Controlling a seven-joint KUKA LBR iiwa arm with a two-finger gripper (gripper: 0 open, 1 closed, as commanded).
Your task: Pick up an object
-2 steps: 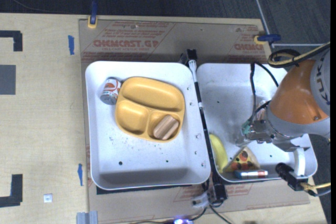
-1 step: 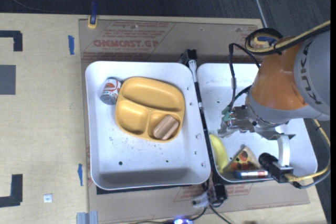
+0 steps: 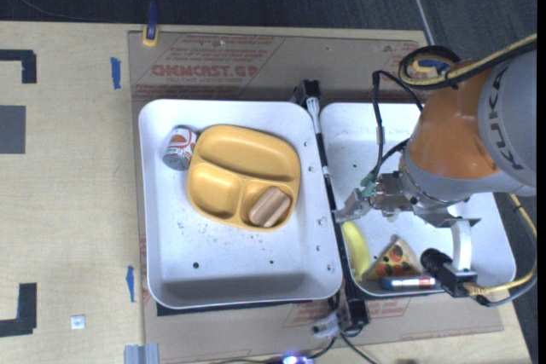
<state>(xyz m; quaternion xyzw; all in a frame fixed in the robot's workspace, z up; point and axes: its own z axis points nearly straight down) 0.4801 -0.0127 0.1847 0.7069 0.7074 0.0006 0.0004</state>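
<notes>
Fingers first: from this high slant I cannot tell whether they are spread or pressed together, since the wrist body covers most of them. Nothing shows pinched there.

Sweeping from the left, the left bin (image 3: 158,268) holds a small can (image 3: 179,147) lying on its side at the upper left corner, touching the rim of a yellow divided plate (image 3: 243,153). A tan bread roll (image 3: 269,206) sits in the plate's lower right compartment.

Across the divide, the gripper (image 3: 365,202) hangs over the left part of the right bin (image 3: 358,136), low above its floor. Just below it I see a banana (image 3: 356,250) along the bin's left wall, a pizza slice toy (image 3: 394,256) beside that, and a red marker (image 3: 405,282) against the near wall. All three rest on the bin floor, apart from the gripper. The arm (image 3: 452,141), orange band uppermost, covers the bin's right half.
</notes>
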